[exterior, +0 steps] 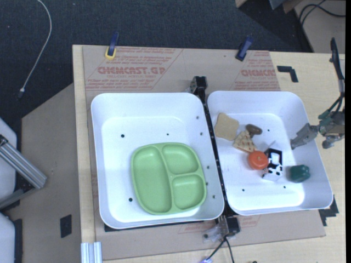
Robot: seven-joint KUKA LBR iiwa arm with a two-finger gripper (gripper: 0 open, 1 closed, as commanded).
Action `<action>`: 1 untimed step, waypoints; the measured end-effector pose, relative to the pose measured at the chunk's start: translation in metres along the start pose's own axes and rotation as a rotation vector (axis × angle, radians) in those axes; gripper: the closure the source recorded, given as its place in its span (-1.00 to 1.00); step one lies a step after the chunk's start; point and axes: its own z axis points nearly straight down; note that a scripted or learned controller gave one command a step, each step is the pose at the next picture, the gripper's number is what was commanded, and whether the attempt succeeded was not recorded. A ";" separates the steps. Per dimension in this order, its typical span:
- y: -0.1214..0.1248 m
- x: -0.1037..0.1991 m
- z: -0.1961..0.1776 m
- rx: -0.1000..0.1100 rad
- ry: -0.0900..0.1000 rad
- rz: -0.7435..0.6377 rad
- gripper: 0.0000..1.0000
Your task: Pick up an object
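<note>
Five small items cluster in the right bin [285, 106]; orange ball [258, 160] looks light, rigid, slippery, so pinch across its middle. End effector [321, 131] state: can't tell.

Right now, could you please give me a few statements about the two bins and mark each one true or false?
1. The green tray lies in the left bin. True.
2. The tray has three compartments. True.
3. The orange ball sits on the tray. False: it lies in the right bin, beside a black-and-white toy.
4. The tool holds the dark green object. False: that object lies on the bin floor, apart from the tool, which is near the bin's right rim.
5. A tan slice lies in the right bin. True.
</note>
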 end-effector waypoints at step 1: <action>0.002 0.000 -0.005 -0.010 -0.003 -0.003 -1.00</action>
